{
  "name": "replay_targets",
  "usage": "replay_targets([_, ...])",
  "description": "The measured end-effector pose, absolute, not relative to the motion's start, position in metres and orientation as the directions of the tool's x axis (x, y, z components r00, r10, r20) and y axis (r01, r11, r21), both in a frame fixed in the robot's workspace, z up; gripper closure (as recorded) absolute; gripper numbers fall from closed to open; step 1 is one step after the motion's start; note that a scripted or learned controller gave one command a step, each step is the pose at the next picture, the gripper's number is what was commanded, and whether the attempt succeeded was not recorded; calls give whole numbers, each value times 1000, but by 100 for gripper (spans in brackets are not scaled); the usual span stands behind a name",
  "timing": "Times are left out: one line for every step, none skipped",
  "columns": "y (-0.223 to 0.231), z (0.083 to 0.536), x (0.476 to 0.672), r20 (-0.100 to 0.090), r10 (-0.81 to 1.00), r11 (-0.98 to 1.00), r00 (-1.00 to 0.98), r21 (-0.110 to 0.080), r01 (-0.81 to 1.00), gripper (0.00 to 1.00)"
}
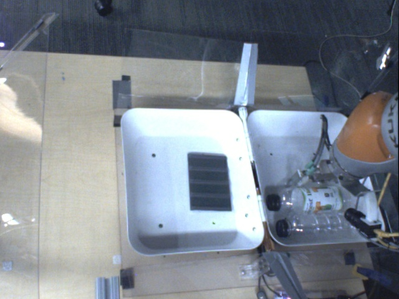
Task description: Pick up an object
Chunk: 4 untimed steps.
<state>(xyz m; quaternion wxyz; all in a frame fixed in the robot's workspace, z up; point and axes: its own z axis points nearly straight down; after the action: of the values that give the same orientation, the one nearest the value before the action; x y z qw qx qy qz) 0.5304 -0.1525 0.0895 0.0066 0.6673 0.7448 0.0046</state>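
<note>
Two clear bottles [308,212] lie side by side in the right bin [280,136], near its front edge. The arm [368,136] hangs over them; I cannot tell how the jaws stand. The left bin [156,142] has wide open floor around a dark pad [209,181]

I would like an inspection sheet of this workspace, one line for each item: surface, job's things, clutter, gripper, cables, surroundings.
Surface: wooden bench bearing the left bin and the right bin, side by side.
Job's things: two clear plastic bottles with black caps lie on their sides in the right bin, upper bottle and lower bottle; a dark ribbed pad lies flat in the left bin.
Clutter: nothing seen.
Gripper: gripper is low over the upper bottle; its state cannot be judged.
Cables: dark cable runs along the arm.
Surroundings: dark carpet beyond the bench; clear panel at left.
</note>
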Motion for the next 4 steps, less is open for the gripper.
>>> replay_targets([-102,91,497,-3,1000,17,-17,24,1000,0])
replay_targets([-102,91,497,-3,1000,17,-17,24,1000,0])
replay_targets([-81,90,549,1,999,-51,51,16,999,0])
replay_targets([-189,108,553,-2,999,49,-49,5,999,0])
